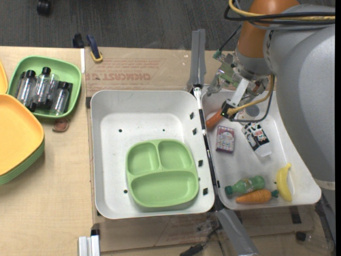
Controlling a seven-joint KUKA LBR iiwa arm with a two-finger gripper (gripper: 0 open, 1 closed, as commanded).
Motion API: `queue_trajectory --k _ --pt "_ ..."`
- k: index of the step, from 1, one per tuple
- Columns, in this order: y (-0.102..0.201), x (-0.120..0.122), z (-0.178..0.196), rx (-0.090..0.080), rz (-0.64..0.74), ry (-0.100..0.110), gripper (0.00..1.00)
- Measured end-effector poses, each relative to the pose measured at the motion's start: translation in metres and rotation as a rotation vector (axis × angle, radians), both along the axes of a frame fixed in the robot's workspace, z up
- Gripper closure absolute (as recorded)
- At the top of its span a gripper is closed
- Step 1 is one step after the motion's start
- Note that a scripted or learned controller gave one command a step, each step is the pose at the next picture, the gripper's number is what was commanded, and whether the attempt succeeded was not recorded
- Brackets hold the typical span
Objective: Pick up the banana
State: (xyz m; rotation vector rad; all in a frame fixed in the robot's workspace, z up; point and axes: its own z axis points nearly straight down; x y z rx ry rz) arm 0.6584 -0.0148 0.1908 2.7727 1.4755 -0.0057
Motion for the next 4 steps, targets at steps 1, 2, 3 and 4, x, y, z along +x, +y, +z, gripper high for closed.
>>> queue_trajectory --k 1,2,3,4 --pt "0.117 0.0 0.001 0.001 0.062 0.001 0.0" --pt "0.144 -0.029 -0.1 0.001 0.048 0.0 0.0" --pt "0.186 -0.063 -0.099 0.0 0.196 -0.003 0.0" --pt "0.234 -0.124 -0.101 -0.001 0.295 0.002 0.0"
